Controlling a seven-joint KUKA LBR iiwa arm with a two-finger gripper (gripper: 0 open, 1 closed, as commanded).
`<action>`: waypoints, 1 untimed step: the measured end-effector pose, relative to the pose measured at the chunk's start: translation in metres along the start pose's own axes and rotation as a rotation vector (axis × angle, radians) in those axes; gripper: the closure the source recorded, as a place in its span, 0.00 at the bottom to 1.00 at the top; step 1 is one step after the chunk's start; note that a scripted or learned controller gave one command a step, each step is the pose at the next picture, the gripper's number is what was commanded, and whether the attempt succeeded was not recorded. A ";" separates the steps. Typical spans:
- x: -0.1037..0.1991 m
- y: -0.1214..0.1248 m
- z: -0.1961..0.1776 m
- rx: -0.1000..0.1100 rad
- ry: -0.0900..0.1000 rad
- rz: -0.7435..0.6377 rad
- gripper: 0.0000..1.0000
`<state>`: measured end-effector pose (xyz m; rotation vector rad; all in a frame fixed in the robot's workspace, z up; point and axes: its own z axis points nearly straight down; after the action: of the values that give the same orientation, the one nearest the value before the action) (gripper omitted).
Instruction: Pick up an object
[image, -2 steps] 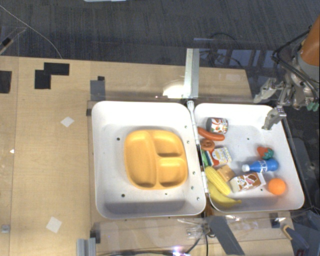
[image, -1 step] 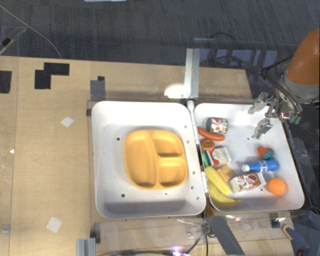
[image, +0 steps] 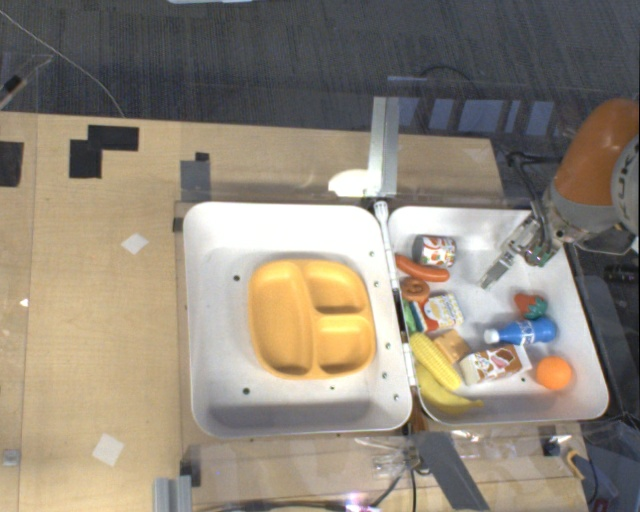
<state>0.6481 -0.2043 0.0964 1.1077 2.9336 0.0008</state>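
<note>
The right bin (image: 590, 330) holds several small items: a small can (image: 435, 250), a red sausage (image: 422, 268), a white packet (image: 443, 312), a corn cob (image: 433, 358), a banana (image: 445, 392), a juice carton (image: 495, 365), a blue bottle (image: 522, 332), a strawberry (image: 530, 304) and an orange (image: 553, 374). My gripper (image: 503, 262) hangs over the bin's bare upper middle, right of the can and above the blue bottle. It is open with nothing between its fingers.
The left bin (image: 215, 300) holds a yellow divided plate (image: 310, 318). A metal post (image: 384, 150) stands behind the wall where the two bins meet. A green marker (image: 408, 315) lies along the right bin's left wall. The arm comes in from the right.
</note>
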 end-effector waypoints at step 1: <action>0.041 -0.026 0.008 -0.002 -0.002 0.392 0.00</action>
<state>0.6000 -0.1968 0.0878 1.6559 2.6598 0.0047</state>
